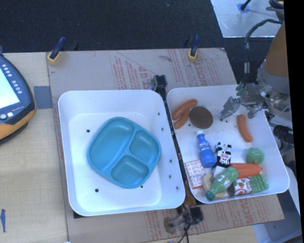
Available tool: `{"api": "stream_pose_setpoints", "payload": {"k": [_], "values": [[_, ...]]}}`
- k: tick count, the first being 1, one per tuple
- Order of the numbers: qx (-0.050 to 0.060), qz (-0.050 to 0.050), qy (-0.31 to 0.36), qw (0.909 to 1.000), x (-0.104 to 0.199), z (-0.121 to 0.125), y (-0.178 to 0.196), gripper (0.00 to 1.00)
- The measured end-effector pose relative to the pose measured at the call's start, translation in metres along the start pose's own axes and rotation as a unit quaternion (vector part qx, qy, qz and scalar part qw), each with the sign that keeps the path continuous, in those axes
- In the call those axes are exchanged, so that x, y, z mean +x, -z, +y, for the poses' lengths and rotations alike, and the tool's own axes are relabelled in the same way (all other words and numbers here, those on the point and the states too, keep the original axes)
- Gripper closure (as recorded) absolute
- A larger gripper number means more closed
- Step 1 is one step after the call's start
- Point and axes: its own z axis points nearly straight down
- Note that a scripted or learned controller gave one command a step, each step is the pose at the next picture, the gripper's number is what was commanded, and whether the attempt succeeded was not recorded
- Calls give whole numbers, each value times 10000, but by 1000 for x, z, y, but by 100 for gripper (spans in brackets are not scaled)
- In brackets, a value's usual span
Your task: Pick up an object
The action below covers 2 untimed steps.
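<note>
The right bin [278,150] holds several toy foods. There is an orange sausage [243,128], a pair of sausages [184,112], a brown disc [200,117], a blue bottle [204,149], a black-and-white cow toy [224,154], a green ball [254,155], a carrot [245,168], a green bottle [222,182] and a red can [242,186]. My gripper [239,111] hangs over the bin's far right part, just above the orange sausage. It is open, and I see nothing between its fingers.
A blue divided plate [124,152] lies in the left bin [71,166]. An orange-edged tablet pendant [1,99] rests on the bench at far left. Clamps [192,47] hold the board's back edge. A small red-and-white packet [194,170] lies by the right bin's left wall.
</note>
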Motion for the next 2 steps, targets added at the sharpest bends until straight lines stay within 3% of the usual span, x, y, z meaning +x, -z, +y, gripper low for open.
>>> {"api": "stream_pose_setpoints", "payload": {"k": [1, 2], "values": [[1, -9, 3, 10000, 21, 12, -109, 0], [-6, 3, -4, 10000, 41, 71, -108, 0]]}}
